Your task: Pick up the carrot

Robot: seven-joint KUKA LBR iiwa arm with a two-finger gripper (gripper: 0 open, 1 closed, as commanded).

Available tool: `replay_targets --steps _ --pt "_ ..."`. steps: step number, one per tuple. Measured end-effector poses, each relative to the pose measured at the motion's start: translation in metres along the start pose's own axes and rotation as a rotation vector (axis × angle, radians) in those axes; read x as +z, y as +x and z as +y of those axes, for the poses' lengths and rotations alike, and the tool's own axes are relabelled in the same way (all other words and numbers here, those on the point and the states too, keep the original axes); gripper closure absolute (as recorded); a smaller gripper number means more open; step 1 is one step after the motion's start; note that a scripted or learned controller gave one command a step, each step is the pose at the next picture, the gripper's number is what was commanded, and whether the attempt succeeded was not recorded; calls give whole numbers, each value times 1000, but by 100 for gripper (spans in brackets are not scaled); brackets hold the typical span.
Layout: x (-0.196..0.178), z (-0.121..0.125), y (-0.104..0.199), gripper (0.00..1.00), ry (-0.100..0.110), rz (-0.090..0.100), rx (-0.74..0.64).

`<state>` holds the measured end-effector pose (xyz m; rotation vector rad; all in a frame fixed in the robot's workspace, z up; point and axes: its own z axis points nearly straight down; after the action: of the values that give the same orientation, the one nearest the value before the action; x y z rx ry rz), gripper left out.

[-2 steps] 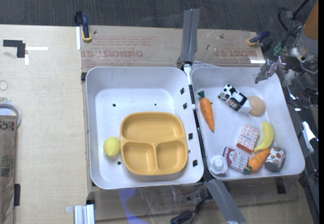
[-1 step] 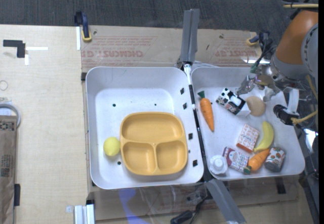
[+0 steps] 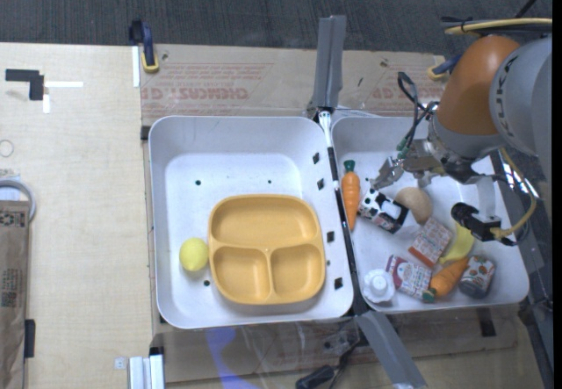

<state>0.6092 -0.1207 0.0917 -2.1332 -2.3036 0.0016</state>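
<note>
The carrot (image 3: 350,193) lies in the right bin (image 3: 518,291), against its left wall, green top pointing away from the camera. The gripper (image 3: 389,173) hangs just right of it, above a black-and-white toy (image 3: 383,209); its finger state cannot be determined. The left bin (image 3: 176,150) holds 1 yellow divided plate (image 3: 266,248) and 1 lemon (image 3: 193,254).

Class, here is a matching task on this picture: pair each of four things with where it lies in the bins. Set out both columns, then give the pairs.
Things:
1. carrot
2. lemon
3. yellow divided plate
4. toy cow

Places:
A. middle of the left bin
B. left bin, beside the plate's left edge
C. right bin, along its left wall
D. right bin, just right of the carrot

Pairs: 1-C, 2-B, 3-A, 4-D
</note>
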Motion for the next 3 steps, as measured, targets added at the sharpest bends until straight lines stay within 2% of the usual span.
replay_targets --steps 1,2,3 --pt "1 -69 16 0 0 0 -90" --pt "0 -69 16 0 -1 0 -90" --pt "1 -96 16 0 0 0 264"
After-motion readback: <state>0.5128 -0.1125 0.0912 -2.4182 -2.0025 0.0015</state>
